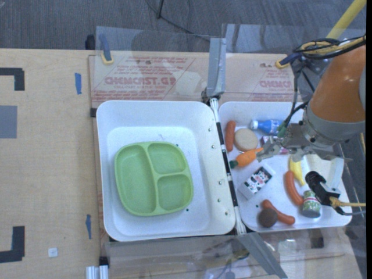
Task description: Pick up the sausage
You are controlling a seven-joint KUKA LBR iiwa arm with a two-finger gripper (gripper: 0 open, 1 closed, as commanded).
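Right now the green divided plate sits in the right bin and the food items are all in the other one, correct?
Not quite. The camera view shows the green divided plate in the left bin, not the right one. The food items, such as the carrot and the sausage, are all in the other one, the right bin.

You have two bins side by side: the left bin [110, 121] holds a divided plate [153, 178]; the right bin [247, 214] holds a sausage [230, 135] at its far-left corner.

Glossy green plastic plate [153, 178], smooth white bin [110, 127], matt wooden bench [46, 156]
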